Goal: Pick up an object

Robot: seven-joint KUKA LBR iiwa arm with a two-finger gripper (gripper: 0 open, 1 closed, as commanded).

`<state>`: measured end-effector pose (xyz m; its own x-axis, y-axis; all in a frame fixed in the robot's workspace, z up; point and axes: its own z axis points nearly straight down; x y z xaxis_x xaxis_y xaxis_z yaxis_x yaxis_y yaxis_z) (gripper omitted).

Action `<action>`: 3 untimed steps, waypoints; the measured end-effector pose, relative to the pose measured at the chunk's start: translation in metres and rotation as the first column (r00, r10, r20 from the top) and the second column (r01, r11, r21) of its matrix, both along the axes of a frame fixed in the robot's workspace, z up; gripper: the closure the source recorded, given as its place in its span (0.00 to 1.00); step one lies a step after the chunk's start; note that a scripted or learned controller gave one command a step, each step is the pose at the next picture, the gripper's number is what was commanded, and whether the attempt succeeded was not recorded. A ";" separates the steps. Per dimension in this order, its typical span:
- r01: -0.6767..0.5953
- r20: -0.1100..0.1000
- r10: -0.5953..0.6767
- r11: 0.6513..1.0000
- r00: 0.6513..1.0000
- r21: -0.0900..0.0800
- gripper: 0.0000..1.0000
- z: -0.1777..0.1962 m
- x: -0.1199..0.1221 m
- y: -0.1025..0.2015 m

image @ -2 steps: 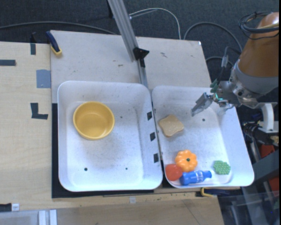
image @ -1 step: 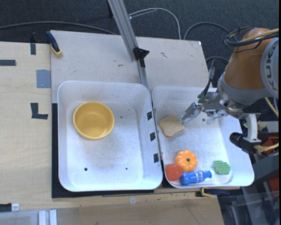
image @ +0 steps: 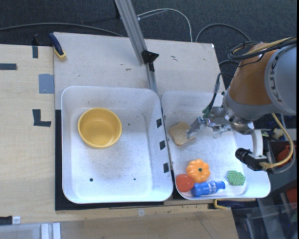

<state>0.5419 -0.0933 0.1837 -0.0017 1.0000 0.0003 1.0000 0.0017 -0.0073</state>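
Hovering at the right bin (image: 224, 103), gripper (image: 193, 129) touches a rounded tan lump (image: 180, 133), long axis roughly left-right; jaw state can't tell.

Arm in from right, pincer (image: 193, 130) low in right bin (image: 217, 156), tip at a tan flat object (image: 179, 133); grip not confirmed. Orange pumpkin (image: 198, 169), red piece (image: 184, 182), blue bottle (image: 208, 187), green item (image: 235, 178) along near wall. Left bin (image: 109, 180): yellow bowl (image: 99, 127), upright.
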 end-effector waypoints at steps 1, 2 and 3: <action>0.000 -0.002 0.000 1.000 1.000 0.000 0.00 -0.065 0.000 0.002; -0.001 0.003 0.001 1.000 1.000 0.001 1.00 -0.051 0.002 0.002; 0.000 0.012 0.000 1.000 1.000 -0.001 1.00 0.012 0.001 0.001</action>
<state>0.5430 -0.0923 0.1957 -0.0015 1.0000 -0.0007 1.0000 0.0015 0.0043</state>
